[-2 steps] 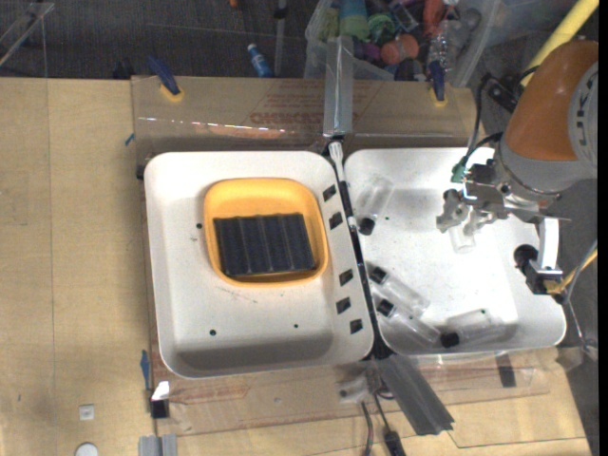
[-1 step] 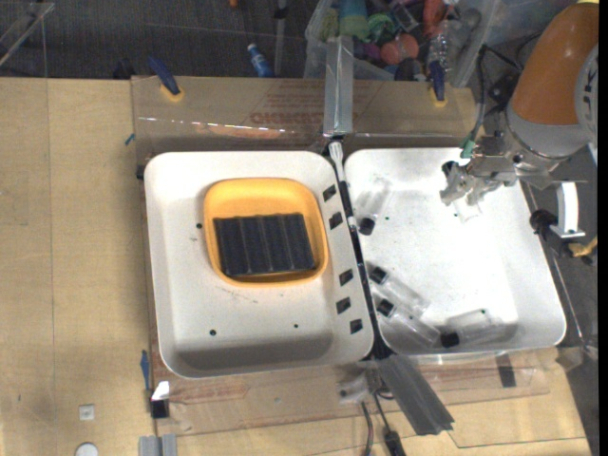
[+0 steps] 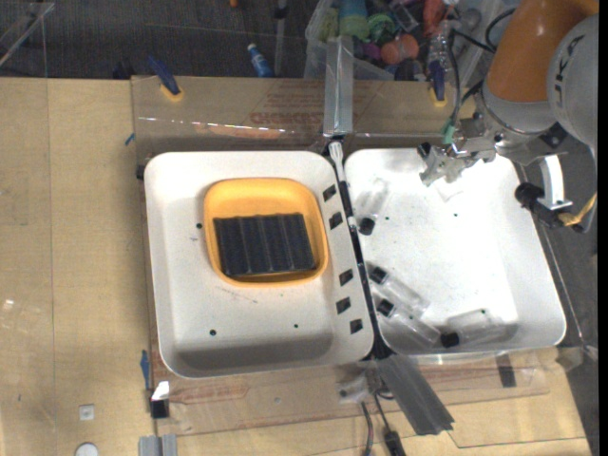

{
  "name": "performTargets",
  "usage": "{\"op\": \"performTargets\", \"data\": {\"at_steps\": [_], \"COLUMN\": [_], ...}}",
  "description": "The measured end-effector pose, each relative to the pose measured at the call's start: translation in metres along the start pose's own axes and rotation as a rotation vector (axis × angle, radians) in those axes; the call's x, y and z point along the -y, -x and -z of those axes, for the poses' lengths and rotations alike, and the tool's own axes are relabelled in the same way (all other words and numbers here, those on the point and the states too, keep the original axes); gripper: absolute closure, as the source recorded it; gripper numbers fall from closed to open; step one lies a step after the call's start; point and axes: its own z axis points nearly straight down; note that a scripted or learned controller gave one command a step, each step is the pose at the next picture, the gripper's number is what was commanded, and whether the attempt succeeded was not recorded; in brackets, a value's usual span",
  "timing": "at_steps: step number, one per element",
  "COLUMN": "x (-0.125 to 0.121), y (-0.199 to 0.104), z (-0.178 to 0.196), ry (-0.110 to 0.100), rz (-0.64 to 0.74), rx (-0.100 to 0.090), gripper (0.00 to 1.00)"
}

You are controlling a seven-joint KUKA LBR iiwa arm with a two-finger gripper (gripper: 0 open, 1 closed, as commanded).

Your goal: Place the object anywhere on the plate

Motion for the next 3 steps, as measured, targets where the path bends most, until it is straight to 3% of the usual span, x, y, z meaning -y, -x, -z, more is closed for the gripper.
{"op": "performTargets", "data": {"at_steps": [3], "x": [-0.012], "y": [-0.07], "z": [0.041], "ry": [0.004], "rz": [0.445], "rx": [0.001], "gripper": [1.0]}}
